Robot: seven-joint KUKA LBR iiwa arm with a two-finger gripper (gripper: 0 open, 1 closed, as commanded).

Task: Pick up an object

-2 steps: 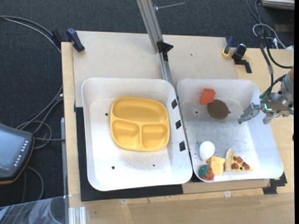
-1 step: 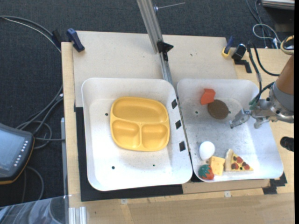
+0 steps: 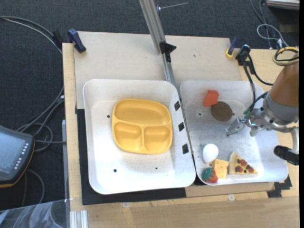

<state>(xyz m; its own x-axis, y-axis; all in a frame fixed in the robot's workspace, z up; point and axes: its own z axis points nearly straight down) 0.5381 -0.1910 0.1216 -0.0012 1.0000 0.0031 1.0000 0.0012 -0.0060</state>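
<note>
Blue clamp (image 3: 76, 40) fixed at bench's far left corner. Grey metal post (image 3: 153, 20) slanted above bins. Dark tablet-like device (image 3: 14, 155), partly cropped, seen on carpet at left.

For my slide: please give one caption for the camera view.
Gripper over right bin of toy food; yellow tray in left bin.

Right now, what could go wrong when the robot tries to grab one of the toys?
The end effector hangs beside the brown cookie, which looks flat and may slip. The egg, cheese and pizza slice crowd the right bin's near edge, so grabbing one could knock another.
</note>
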